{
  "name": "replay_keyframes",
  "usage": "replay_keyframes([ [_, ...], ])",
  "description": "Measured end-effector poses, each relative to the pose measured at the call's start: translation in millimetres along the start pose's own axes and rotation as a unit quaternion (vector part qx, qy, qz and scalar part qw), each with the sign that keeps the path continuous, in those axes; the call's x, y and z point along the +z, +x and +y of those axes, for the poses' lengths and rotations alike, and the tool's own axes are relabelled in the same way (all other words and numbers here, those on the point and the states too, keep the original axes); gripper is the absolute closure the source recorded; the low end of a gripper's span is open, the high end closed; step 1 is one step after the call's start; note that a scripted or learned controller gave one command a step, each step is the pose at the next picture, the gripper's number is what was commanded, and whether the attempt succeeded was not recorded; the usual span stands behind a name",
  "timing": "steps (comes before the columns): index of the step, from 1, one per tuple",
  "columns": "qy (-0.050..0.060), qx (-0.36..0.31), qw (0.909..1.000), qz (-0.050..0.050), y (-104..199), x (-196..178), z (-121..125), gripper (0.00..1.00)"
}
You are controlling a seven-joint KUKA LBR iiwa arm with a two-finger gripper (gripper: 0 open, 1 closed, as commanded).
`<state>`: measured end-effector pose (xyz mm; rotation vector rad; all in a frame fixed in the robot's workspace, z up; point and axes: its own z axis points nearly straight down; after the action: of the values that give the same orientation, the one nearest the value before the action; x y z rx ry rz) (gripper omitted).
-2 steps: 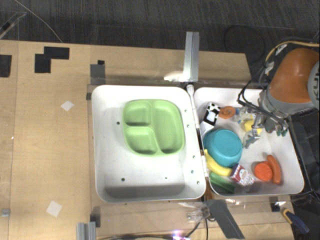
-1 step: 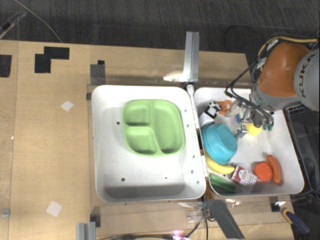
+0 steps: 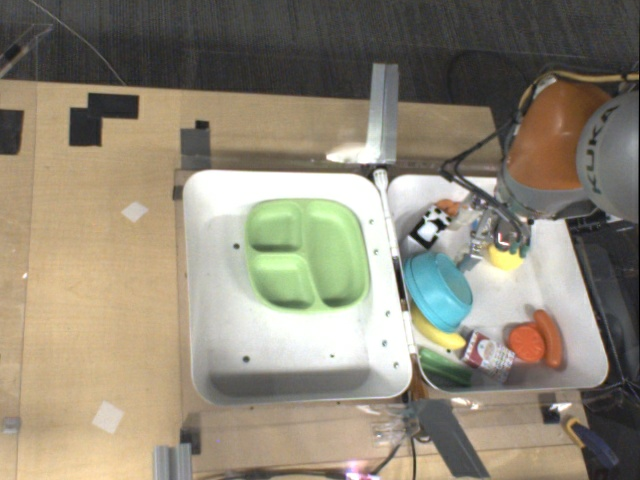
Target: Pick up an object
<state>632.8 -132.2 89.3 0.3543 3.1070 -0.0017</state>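
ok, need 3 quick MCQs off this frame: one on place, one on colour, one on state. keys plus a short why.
1. Which bin holds the green divided tray?
A. left bin
B. right bin
C. neither, it lies on the bench

2. What colour is the bowl in the right bin?
A. red
B. blue
C. white

3. Where is the end effector?
A. over the left bin
B. low in the right bin, beside the yellow object
C. out over the wooden bench

Key: 1 A, the tray sits mid-floor in the left bin. 2 B, the bowl is light blue. 3 B, the arm reaches from the right and ends by the yellow object.
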Motion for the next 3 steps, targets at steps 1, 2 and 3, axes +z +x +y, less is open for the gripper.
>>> replay_keyframes([
  [1,0.0,0.043,0.9991,0.001,35,0,-7,0.0],
  [2,0.0,0.114,0.9935,-0.001,106,-2,-15,0.0],
  [3,0.0,0.151,0.9886,-0.001,66,-1,-24,0.0],
])
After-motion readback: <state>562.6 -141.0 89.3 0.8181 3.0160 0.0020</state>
